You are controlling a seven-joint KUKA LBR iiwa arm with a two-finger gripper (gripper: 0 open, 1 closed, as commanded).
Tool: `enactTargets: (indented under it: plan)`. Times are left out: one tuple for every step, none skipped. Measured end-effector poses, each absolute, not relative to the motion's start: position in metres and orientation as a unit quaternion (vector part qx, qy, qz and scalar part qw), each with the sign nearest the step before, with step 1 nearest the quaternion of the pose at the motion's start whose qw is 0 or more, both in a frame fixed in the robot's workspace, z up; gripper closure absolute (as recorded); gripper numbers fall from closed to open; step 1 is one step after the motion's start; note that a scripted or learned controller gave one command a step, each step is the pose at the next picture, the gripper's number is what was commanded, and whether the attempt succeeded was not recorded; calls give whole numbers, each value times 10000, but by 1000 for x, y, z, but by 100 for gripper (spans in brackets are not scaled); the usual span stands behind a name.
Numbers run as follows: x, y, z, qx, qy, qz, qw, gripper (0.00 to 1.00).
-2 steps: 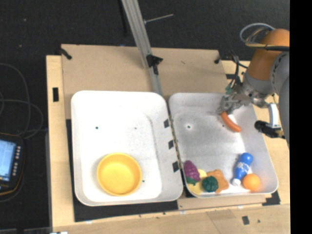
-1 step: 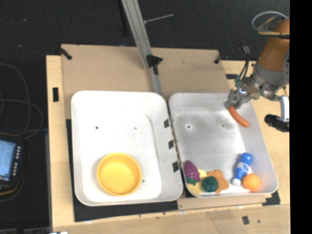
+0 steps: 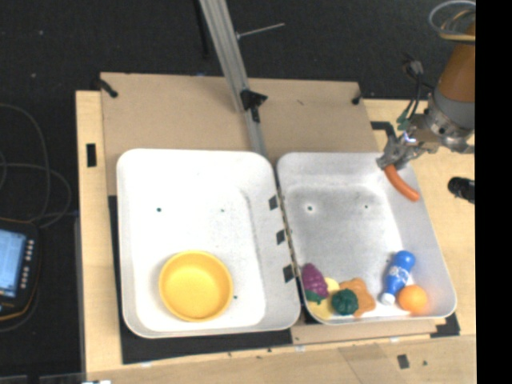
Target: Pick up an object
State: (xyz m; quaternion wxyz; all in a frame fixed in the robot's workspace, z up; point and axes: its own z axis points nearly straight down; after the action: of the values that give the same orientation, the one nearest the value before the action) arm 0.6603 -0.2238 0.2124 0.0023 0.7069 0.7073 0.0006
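Two bins (image 3: 200,166); one yellow bowl (image 3: 196,285); one carrot (image 3: 402,184) in jaws (image 3: 394,160).

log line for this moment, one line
gripper: at right bin's top right rim, on carrot | carrot: hanging over rim | bowl: left bin

We are finding no text, label, brand, number or sign that can be read. We are seeing a lit screen on the handheld device (image 3: 11,264) at the left edge and a pale band on the blue bottle (image 3: 398,275), but both are showing too small to make out.
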Motion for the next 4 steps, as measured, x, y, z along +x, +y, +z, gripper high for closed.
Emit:
enactTargets:
  plan:
    - [661, -226, 268, 7063, 7079, 16, 39, 100]
    - [650, -176, 259, 7055, 7088, -1, 2, 100]
    - [627, -118, 258, 7050, 7093, 5, 0, 100]
    - [606, -78, 262, 7050, 7092, 8, 2, 100]
